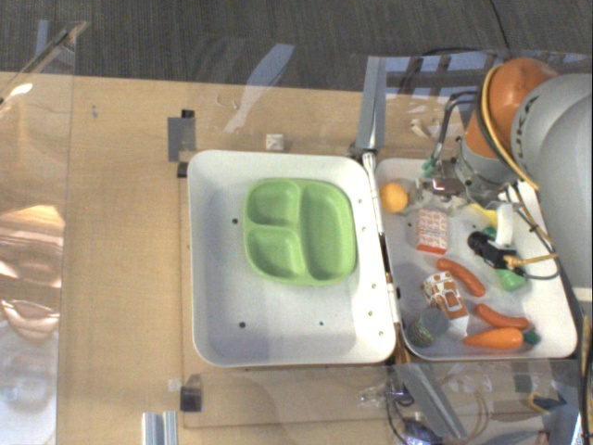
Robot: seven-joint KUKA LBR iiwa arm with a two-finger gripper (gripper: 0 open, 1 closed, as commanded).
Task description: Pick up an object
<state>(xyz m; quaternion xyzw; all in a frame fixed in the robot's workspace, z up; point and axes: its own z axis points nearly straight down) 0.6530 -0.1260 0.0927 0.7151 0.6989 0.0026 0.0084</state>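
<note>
Two shallow white bins are set side by side on the bench. The left bin [222,327] is occupied by a green divided plate [301,230]. The objects for picking are all gathered in the right bin [551,309]. An orange ball [395,197] is seen near its far left corner, and a red-and-white packet [432,231] just beside that. A red sausage [460,276] and a small brown-and-white box [446,294] are found at the middle, and a carrot [496,338] is laid along the near wall. The gripper [443,185] is held over the far end of this bin, between the ball and the arm, just beyond the packet. Whether it is wide or narrow cannot be told.
</note>
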